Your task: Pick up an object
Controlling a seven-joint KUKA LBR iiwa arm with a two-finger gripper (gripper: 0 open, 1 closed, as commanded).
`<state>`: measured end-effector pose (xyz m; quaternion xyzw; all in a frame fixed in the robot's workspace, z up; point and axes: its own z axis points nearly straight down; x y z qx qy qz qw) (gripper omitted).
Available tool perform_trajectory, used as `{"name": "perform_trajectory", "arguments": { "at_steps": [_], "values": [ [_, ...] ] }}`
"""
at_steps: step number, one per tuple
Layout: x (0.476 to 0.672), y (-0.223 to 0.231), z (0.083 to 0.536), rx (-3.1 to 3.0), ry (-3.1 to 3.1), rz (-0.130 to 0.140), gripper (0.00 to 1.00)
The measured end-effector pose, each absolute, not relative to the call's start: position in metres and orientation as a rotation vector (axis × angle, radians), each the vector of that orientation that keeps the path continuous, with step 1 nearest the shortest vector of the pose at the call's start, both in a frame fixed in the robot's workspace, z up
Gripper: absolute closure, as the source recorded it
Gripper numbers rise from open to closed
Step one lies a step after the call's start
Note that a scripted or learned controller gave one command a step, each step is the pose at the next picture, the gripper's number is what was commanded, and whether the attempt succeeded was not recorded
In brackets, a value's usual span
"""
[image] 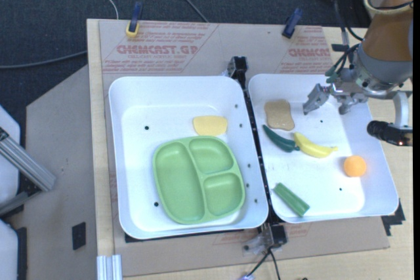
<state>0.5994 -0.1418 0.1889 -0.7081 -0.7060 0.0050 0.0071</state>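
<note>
While the arm reaches in, its claw hangs spread, unladen, over the right bin.

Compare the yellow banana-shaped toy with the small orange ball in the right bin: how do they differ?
The yellow banana-shaped toy is long and curved; the small orange ball is round and compact. The banana lies near the bin's middle with one end against a dark green pepper-shaped piece; the ball sits alone nearer the right wall. Both rest on the right white bin's floor, apart from the end effector.
</note>
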Motion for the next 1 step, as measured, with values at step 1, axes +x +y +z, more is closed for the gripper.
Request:
{"name": "perform_trajectory", "arguments": {
  "at_steps": [1],
  "values": [
    [0.6027, -0.1415, 0.1976, -2.220, -2.220, 0.001, 0.00]
  ]
}}
